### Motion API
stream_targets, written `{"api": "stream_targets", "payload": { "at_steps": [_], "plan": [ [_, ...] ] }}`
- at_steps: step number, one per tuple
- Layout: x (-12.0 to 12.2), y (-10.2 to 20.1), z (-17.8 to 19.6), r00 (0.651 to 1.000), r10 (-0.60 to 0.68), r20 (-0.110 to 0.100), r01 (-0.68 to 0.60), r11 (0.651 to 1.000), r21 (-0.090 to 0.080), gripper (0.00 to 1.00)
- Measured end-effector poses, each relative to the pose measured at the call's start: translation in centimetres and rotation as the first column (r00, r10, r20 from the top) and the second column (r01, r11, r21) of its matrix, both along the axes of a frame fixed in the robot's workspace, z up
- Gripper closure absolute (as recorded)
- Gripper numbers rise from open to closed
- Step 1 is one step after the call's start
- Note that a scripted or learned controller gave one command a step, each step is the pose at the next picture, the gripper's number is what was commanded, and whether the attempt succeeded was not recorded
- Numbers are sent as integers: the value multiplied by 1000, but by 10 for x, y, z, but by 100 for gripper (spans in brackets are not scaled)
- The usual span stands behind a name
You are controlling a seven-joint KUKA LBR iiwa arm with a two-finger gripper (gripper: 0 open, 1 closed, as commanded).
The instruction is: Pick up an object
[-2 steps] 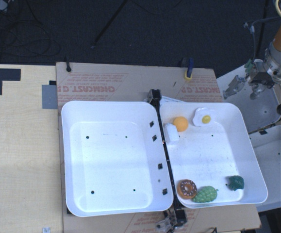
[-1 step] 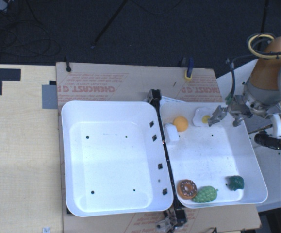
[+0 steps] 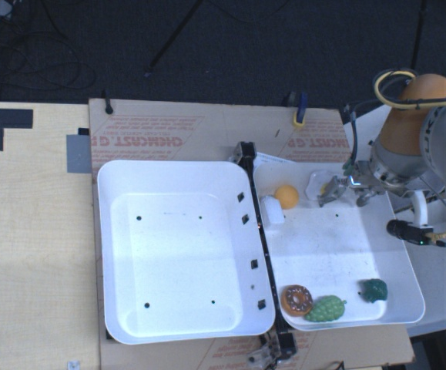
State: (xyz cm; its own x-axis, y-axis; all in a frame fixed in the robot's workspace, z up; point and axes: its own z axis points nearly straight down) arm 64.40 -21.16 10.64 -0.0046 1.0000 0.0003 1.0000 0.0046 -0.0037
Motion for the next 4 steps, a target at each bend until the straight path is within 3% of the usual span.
{"api": "stream_targets", "payload": {
  "at_steps": [1, 2, 3, 4],
  "plan": [
    [0, 0, 12, 1000, 0, 1, 0, 1000, 0, 100],
    [-21, -3, 107, 1000, -8, 9, 8, 1000, -2, 100],
    [-21, -3, 100, 1000, -8, 2, 8, 1000, 0, 0],
    [-51, 0, -21, 1000, -6, -10, 6, 1000, 4, 0]
  ]
}}
